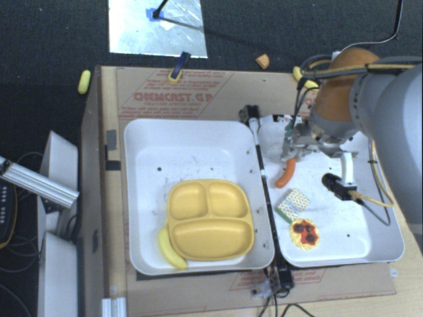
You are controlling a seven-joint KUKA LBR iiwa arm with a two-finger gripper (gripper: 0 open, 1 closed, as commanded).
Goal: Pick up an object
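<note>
**Gripper low over the orange sausage in the right bin**

Nearest the camera, along the front edge of the desk (198,284), a cluster of black cables (277,284) sits at the joint between the two bins. In the left bin (142,144), a yellow divided plate (210,218) with three compartments fills the near half, and a yellow banana (169,249) lies tucked against its front left corner, touching the plate's rim.

In the right bin (370,243), closest to the front, lies a small pizza slice toy (305,233), yellow with red and dark spots. Just behind it is a green and white checked piece (292,203), near the divider. Farther back, an orange sausage (285,173) lies at a slant, close to the divider between the bins.

The gripper (291,149) hangs just above the sausage's far end, reached in from the right on the grey arm (390,101) with its orange band (344,84). Whether its fingers stand wide or narrow cannot be told from this angle, and nothing is visibly held between them. A black fitting (337,185) with a yellow cable hangs off the wrist over the bin floor.

Beyond the bins, the cardboard sheet (178,94) with red lettering covers the desk. On the dark floor behind lie a yellow piece (84,81), an orange piece (263,61) and a shiny silver sheet (157,18).
</note>
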